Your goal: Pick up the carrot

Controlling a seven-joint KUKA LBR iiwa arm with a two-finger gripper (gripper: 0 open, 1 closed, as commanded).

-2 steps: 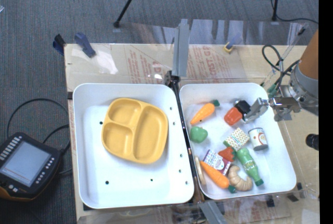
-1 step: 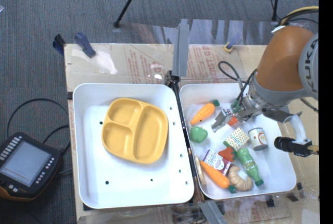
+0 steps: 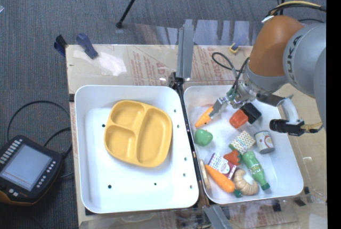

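The grey two-finger gripper [image 3: 222,104] stood in the upper part of the right white bin [image 3: 294,173], right of centre frame. Its fingers were nearly closed around the stem end of a small orange plastic carrot [image 3: 205,116], which tilted down-left above the bin floor. A 2nd, larger orange carrot with a green top [image 3: 220,180] lay at the bin's lower edge, touching a small purple-and-white carton [image 3: 220,163].

Judged step: grasp made, lift beginning. The next move calls for a steady vertical raise, as the hold appeared to be at the tip only.

Partial lettering "KUKA" showed on the arm [image 3: 298,57]; carton print was unreadable.
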